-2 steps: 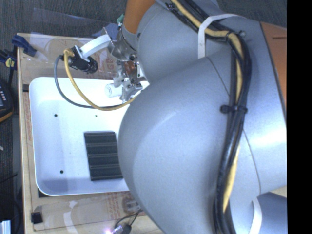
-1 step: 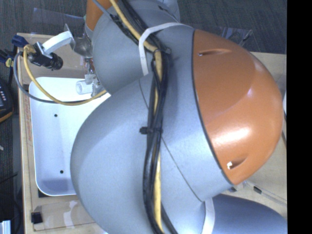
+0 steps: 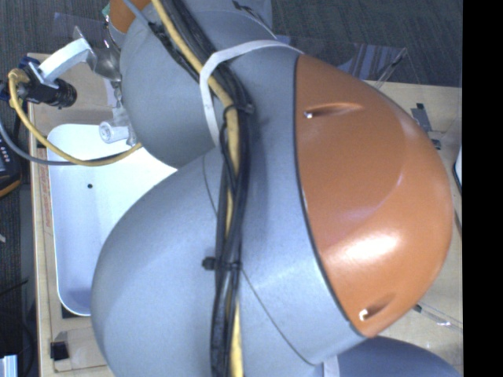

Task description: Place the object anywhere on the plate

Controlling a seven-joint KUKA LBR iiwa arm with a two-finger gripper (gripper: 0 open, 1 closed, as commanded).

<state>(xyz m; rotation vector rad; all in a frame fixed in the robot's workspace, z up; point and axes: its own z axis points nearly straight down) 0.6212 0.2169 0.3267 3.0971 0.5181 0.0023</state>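
**Arm body crowds the camera; bin only partly seen**

Grey arm [image 3: 189, 234] sits very close under the camera, taking up most of the frame from centre to lower right. Large orange cover [image 3: 369, 203] on its right side, glossy, with a small slot near its top edge. Bundle of black and yellow cables [image 3: 226, 210] runs down the arm's length, cinched by a white strap [image 3: 216, 65] near the top.

Upper left: a white bracket [image 3: 64, 58] and a black fitting [image 3: 47, 94] with a yellow cable [image 3: 78, 160] looping down from it across the bin's corner. A metal piece with small clear parts [image 3: 114, 128] hangs just beside the arm's grey shell; this may be part of the gripper, but too little of it shows to be sure, and its state cannot be told.

White bin [image 3: 75, 226] visible at left, one rounded corner at the bottom, its right part covered by the arm. A small dark speck [image 3: 89, 184] on the bin floor. Bench edge [image 3: 41, 234] of pale wood runs along the bin's left side.

Object and plate: hidden behind the arm; place cannot be told.
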